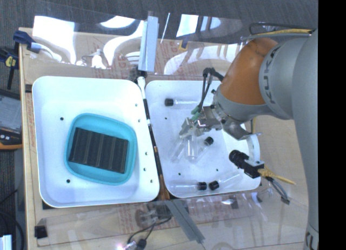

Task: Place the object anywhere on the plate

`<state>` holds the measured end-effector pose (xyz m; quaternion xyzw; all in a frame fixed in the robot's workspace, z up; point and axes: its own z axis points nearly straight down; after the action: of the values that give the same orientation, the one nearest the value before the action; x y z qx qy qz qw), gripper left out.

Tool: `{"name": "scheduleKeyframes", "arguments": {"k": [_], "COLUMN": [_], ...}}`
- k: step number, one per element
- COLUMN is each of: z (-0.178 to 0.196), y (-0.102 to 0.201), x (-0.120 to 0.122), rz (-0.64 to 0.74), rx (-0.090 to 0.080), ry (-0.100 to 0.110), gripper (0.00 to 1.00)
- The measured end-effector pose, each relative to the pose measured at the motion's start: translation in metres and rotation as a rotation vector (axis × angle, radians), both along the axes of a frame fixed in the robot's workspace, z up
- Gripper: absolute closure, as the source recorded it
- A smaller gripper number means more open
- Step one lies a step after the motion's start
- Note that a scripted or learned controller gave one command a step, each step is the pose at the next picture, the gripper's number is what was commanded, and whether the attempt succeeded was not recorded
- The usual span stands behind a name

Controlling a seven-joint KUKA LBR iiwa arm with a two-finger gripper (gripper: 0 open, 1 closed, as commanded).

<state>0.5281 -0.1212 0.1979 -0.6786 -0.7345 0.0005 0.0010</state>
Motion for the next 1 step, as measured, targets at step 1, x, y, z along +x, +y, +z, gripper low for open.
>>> {"name": "scheduleKeyframes", "arguments": {"k": [1], "z": [-0.0067], "y": [0.0885], "x": [0.0016], "rz": [-0.007], "rx": [0.001], "ry": [0.002], "gripper": [1.0]}}
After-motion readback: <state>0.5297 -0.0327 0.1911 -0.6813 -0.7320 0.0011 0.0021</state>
